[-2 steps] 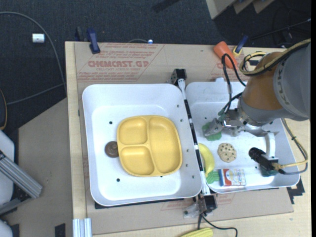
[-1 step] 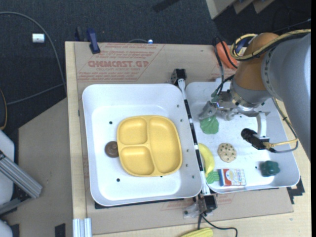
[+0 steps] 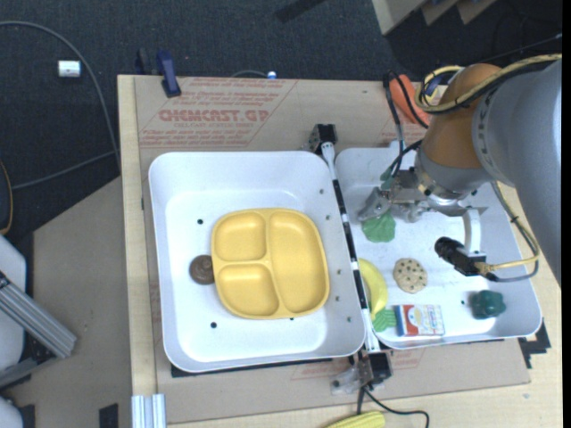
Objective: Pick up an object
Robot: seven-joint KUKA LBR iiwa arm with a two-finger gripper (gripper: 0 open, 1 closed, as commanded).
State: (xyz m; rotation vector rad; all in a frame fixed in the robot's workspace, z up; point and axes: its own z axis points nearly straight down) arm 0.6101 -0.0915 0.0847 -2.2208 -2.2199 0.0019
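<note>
- Camera view — the gripper (image 3: 382,205) hangs low over the far left part of the right bin (image 3: 522,315), just above a green object (image 3: 381,229); whether it is open or closed I cannot tell.
- Also in that bin: a cookie (image 3: 409,275) near the middle, a dark green object (image 3: 487,305) to the right, a small box (image 3: 419,320) at the near edge, and a yellow banana (image 3: 374,287) along the left wall.
- The left bin (image 3: 169,239) holds a yellow divided plate (image 3: 268,263) — a brown round object (image 3: 202,269) is touching its left rim.

Grey arm (image 3: 522,123) from the right, wrist bent down, orange band uppermost.
</note>
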